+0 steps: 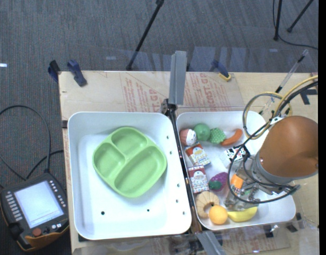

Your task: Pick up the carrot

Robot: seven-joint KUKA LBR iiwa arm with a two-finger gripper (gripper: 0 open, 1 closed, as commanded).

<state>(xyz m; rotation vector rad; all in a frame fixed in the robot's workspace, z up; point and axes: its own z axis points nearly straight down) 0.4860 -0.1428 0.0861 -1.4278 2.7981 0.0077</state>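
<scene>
orange-banded arm (288, 147) hides its gripper; grip unknowable. carrot (232, 137): slim, curved, orange, lying in right bin (282, 217) beside green broccoli (216, 136).

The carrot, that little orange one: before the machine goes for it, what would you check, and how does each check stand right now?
1. Small orange toy carrot in plain sight at the back of the right white bin: ok.
2. Carrot free of neighbours: not ok, its end meets the bumpy green toy vegetable.
3. Tool above the carrot: not ok, it sits nearer the front, beside the yellow toy banana.
4. Tool ready to grasp: cannot tell.
5. Carrot's top uncovered: ok.
</scene>
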